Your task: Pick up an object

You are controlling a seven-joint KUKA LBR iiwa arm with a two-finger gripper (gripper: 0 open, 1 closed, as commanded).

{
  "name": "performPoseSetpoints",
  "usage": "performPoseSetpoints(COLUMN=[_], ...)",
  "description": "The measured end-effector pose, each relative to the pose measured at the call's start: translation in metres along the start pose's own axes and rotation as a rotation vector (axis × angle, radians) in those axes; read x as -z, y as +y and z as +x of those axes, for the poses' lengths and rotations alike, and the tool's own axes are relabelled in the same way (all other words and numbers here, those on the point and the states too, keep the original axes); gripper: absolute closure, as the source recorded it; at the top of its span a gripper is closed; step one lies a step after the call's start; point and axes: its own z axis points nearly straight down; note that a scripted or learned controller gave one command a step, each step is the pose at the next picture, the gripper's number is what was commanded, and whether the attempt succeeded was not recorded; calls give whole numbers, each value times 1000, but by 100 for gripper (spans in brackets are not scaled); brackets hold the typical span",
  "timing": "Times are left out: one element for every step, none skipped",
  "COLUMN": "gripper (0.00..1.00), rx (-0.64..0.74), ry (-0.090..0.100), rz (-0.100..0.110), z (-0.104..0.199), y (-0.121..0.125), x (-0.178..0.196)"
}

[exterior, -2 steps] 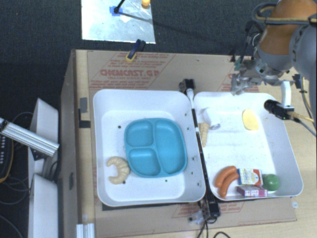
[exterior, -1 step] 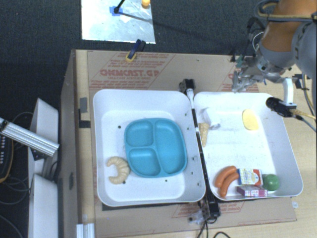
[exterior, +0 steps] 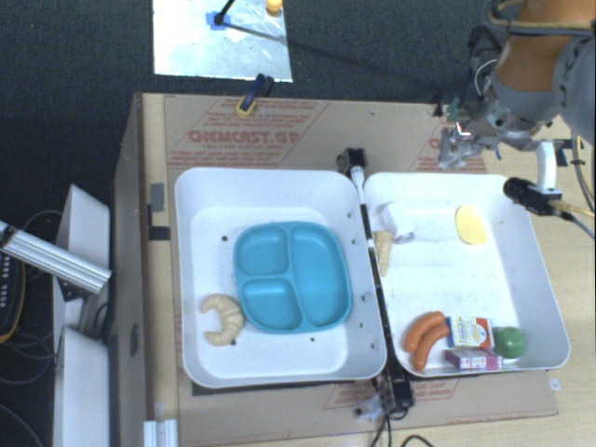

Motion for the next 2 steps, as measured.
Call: performPoseSetpoints(gripper=[100, 100], rx=[-9, -8], ry=[2, 0], rz=[28, 21], z=[24, 23], y=[-33, -31], x=[-71, -58])
